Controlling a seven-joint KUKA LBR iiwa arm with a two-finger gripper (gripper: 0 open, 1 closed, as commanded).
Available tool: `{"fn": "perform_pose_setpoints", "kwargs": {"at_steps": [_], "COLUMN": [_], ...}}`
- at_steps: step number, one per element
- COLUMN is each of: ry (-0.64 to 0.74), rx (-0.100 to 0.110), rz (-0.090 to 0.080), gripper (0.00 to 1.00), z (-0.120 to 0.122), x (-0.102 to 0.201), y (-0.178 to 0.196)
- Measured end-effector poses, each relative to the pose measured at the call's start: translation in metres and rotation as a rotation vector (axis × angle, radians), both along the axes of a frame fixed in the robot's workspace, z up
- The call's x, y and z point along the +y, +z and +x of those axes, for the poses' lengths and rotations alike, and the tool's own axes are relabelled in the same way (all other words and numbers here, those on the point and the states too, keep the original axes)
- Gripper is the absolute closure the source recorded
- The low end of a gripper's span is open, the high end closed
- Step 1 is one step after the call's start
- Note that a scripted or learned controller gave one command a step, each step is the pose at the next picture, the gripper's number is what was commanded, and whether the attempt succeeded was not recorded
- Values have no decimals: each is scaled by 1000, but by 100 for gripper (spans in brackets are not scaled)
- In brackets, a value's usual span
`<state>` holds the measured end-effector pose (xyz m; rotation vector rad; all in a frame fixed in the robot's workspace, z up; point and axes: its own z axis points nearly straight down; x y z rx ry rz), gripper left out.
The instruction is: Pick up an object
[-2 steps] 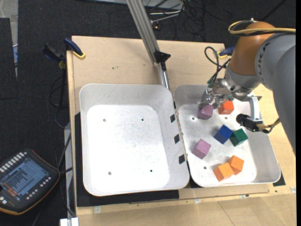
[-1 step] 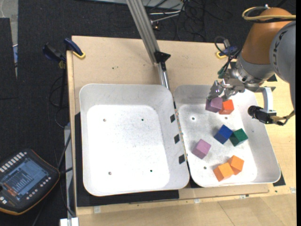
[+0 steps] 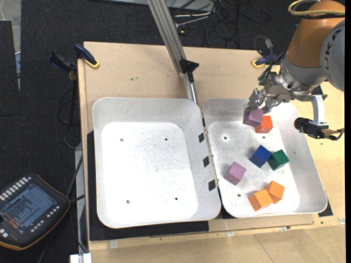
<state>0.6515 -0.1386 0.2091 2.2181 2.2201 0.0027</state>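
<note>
No readable text or labels.

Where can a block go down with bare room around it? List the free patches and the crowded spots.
Free: the whole floor of the left bin, and the right bin's near-left corner below the purple block. Crowded: the right bin's middle, with the blue block touching the green block, and its far end under the claw.

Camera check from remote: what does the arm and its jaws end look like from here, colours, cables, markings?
The arm is grey with a broad orange band above the wrist and dark lettering on its grey shell. The gripper is small, grey metal. Dark cables run by the wrist, and a black cylindrical fitting sticks out beside it.
</note>
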Motion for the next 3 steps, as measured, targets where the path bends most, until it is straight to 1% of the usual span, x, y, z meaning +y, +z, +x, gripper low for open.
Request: {"fn": "perform_pose_setpoints", "kwargs": {"at_steps": [1,2,3], "ry": [7,6,6], "rx": [4,7,7], "rz": [3,3,3], "gripper": [100,100,100], "z": [-13,-45,-70], "x": [52,95,134], "y": [10,13,13]}}
